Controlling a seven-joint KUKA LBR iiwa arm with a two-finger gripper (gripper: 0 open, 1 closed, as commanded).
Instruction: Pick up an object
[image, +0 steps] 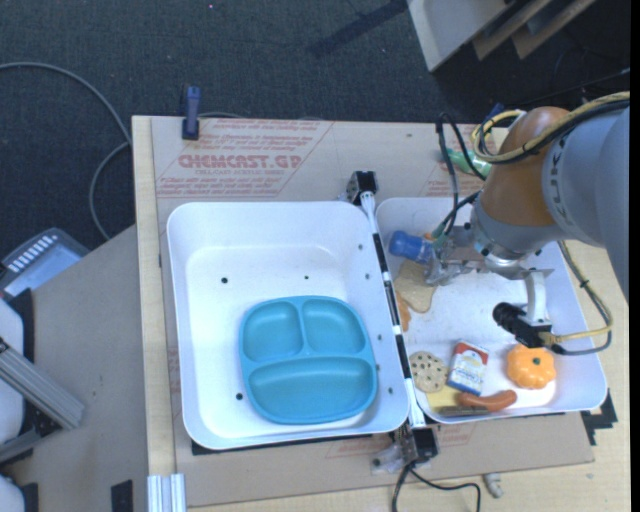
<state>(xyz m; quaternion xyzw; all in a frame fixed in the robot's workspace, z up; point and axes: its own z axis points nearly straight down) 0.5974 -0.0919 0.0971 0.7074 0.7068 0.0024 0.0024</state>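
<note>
My gripper (441, 263) hangs low over the back left part of the right bin (590, 375). A blue cylinder-shaped object (407, 244) lies just to its left, close to the bin wall. A flat tan piece (414, 296) lies right below the gripper. Whether the gripper touches either of them is unclear. Along the bin's front lie a chocolate-chip cookie (428, 371), a small red, white and blue box (467, 367), a brown sausage (486, 402) and an orange pumpkin (531, 366).
The left bin (200, 250) holds a blue divided plate (307, 358) at its front right. A black clip (362, 184) sits at the back where the two bins meet. The grey arm with its orange band (525, 165) covers the right bin's back right.
</note>
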